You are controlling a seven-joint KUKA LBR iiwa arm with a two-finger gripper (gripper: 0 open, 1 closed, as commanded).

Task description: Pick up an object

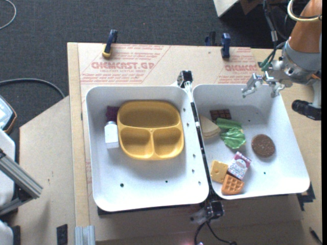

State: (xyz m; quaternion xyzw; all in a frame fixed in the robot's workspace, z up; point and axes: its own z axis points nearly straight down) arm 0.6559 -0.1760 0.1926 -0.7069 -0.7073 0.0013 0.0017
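Observation:
The right bin (286, 137) holds several toy foods: a chocolate bar (220, 114), a green lettuce leaf (232, 132), a slice of bread (208, 127), a brown round cookie (263, 146), a cheese wedge (219, 170), a small pink carton (239, 166) and a waffle (232, 185). My gripper (263, 84) hangs over the bin's far edge, above and behind the cookie, with its two fingers spread open and nothing between them.
The left bin (97, 152) holds a yellow divided plate (151, 129), a small white bottle (111, 135) and a dark purple item (112, 112) beside it. Clamps (109, 43) hold the board at the back. The arm fills the upper right corner.

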